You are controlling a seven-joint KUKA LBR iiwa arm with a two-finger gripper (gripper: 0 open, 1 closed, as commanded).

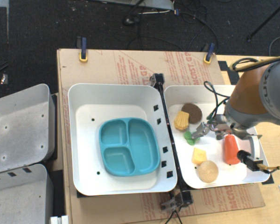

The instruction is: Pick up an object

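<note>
Now the gripper (201, 130) hangs low in the right bin (252, 177), at a small green piece (190, 137); whether its jaws stand wide or narrow I cannot tell.
Likely light, hard plastic toy food, a bit slick; grip across the middle; beside it lie a corn cob (181, 121), brown disc (192, 111), yellow wedge (199, 156), tan round (207, 171), orange carrot (231, 149); the left bin (84, 101) holds a teal divided tray (129, 146).

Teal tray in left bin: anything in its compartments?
Empty. The teal tray lies flat in the left bin; all three compartments show bare teal.

Dark speckled floor (28, 27), black cables (196, 27) strewn
</note>
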